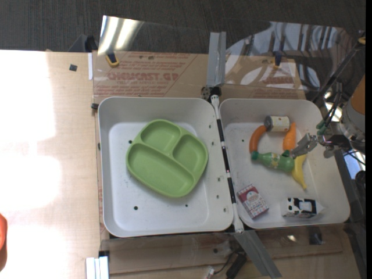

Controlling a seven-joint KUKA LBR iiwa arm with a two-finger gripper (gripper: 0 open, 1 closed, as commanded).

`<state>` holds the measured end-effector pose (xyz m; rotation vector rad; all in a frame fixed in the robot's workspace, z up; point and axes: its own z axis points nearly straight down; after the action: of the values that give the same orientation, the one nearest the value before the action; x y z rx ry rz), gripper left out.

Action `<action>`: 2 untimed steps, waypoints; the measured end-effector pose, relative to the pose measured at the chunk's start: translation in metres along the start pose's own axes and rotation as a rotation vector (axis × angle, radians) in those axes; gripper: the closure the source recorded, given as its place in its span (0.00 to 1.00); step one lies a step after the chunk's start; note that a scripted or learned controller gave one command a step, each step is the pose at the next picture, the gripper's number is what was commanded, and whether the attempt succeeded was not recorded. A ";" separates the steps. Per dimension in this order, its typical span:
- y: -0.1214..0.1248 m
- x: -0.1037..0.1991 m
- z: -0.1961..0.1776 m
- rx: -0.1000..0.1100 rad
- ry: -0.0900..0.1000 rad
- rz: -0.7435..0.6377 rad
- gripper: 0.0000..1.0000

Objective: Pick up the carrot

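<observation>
The carrot (256, 137), orange and curved, lies in the upper left part of the right bin (325, 214). Its lower end touches a green bottle-like item (273, 160). My gripper (303, 146) reaches in from the right and hangs low over the middle of that bin. It is about a hand's width to the right of the carrot, just beside a second, shorter orange piece (289, 139) and above a yellow banana (299, 172). Nothing is visibly held in it.
A small can (277, 122) lies just above the carrot. A red-and-white box (253, 201) and a black-and-white carton (301, 207) sit near the right bin's front wall. The left bin (110, 173) holds a green divided plate (167, 157).
</observation>
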<state>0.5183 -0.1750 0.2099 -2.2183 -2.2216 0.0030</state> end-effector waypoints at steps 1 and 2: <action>0.069 0.000 0.118 -0.003 -0.001 -0.227 0.00; 0.069 -0.001 0.110 -0.003 -0.001 -0.224 1.00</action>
<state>0.5871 -0.1758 0.0999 -1.9580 -2.4581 0.0004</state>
